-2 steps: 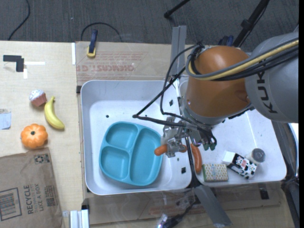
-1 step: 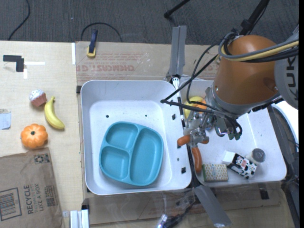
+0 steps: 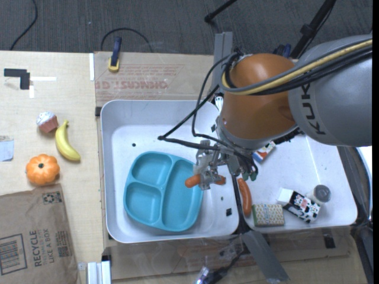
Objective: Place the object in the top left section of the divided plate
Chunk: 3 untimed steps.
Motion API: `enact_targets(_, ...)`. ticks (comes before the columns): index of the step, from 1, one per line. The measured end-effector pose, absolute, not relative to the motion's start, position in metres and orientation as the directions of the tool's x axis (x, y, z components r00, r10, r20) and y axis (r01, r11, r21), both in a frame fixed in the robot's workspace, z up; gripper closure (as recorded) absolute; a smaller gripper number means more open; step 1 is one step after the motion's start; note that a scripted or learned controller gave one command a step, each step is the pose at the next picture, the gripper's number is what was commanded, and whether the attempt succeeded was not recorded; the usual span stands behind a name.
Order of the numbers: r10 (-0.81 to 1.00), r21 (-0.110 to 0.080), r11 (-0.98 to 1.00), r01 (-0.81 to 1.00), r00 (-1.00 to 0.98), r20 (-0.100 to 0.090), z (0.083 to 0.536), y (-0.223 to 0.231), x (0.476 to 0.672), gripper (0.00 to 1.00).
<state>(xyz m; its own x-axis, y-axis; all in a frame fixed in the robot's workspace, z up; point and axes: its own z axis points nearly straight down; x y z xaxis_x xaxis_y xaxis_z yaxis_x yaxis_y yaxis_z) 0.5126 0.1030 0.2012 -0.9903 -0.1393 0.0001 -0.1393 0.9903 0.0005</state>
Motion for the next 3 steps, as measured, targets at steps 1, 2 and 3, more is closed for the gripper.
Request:
enact_targets(1, -0.277, 0.000, 0.961, -0.277, -0.961, 0.000, 0.201, 0.111, 0.484, 1.00)
enact_targets(2, -0.293, 0.000, 0.956, -0.293, -0.956, -0.001, 0.192, 0.042, 0.490, 1.00)
enact_targets(3, -0.578, 0.002, 0.816, -0.578, -0.816, 0.000, 0.140, 0.099, 0.491, 1.00)
